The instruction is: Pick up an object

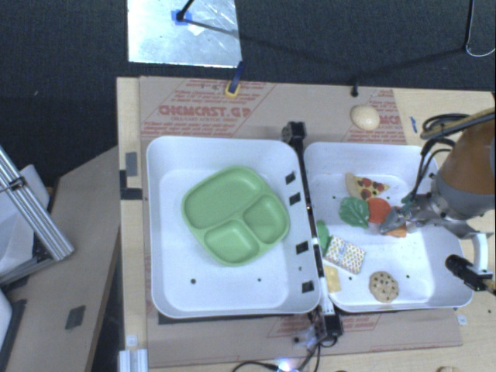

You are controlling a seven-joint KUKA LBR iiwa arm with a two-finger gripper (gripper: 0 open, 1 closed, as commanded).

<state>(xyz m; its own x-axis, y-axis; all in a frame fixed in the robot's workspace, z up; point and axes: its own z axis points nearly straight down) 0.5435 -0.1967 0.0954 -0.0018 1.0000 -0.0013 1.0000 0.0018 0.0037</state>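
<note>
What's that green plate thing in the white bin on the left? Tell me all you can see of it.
The green tray is a pale green divided plate that looks like plastic, with rounded corners and three compartments: one large, two smaller. It lies flat and turned at an angle near the middle of the left bin, resting on the bin's floor, with nothing in its compartments and nothing else touching it.

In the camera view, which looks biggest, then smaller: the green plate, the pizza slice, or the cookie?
1. Green plate, by far the biggest.
2. Pizza slice.
3. Cookie.
The pizza slice and cookie look close in size, so their order is unsure.
</note>
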